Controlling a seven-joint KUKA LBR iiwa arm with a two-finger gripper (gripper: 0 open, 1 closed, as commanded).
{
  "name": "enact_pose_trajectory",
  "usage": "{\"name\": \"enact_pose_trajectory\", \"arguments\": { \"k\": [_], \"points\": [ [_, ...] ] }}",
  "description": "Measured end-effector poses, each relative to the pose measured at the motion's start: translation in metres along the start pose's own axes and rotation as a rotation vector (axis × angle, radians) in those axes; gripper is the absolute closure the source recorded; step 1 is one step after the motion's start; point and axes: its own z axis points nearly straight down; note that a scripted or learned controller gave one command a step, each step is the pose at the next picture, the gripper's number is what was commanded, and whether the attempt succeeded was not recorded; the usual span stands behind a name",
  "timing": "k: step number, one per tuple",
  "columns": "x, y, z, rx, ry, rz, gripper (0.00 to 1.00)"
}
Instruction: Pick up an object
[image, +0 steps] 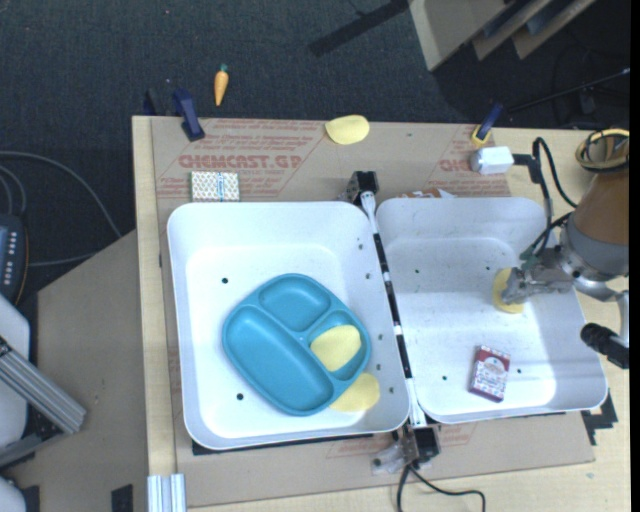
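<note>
Reaching in from the right, the end effector (513, 287) sits low in the right bin (440, 225), touching a small yellow object (503, 291), apparently placed to grasp it; whether it is spread or pinching, I cannot tell. A red card box (490, 373) lies nearby.

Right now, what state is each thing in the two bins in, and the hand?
Blue sectioned plastic tray: flat in left bin, right way up.
Yellow piece: lying in tray's compartment.
Second yellow piece: beside tray.
Red box: flat in right bin.
Hand: low, at a small yellow object.
</note>
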Motion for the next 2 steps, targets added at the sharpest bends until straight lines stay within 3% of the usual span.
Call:
{"name": "enact_pose_trajectory", "arguments": {
  "k": [1,2],
  "points": [
    [0.000,0.000,0.000,0.001,0.001,0.000,0.00],
    [0.000,0.001,-0.010,-0.002,0.000,0.000,1.00]
  ]
}}
